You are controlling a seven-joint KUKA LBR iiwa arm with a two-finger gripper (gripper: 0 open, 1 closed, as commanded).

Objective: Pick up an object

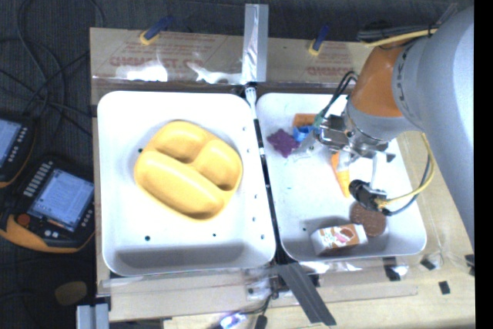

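Note:
The right bin holds several small things. A purple lump lies at its upper left, with a small blue piece and an orange piece beside it. An orange carrot-like stick lies in the middle. A brown round disc and a brown-and-white carton sit near the front wall. My gripper hangs low over the upper middle of this bin, just above the top end of the orange stick and right of the blue piece.
The left bin carries a large yellow bread-shaped object. A divider wall separates the two bins. The grey arm with its orange band covers the right bin's upper right corner. A black cable loops over the right wall.

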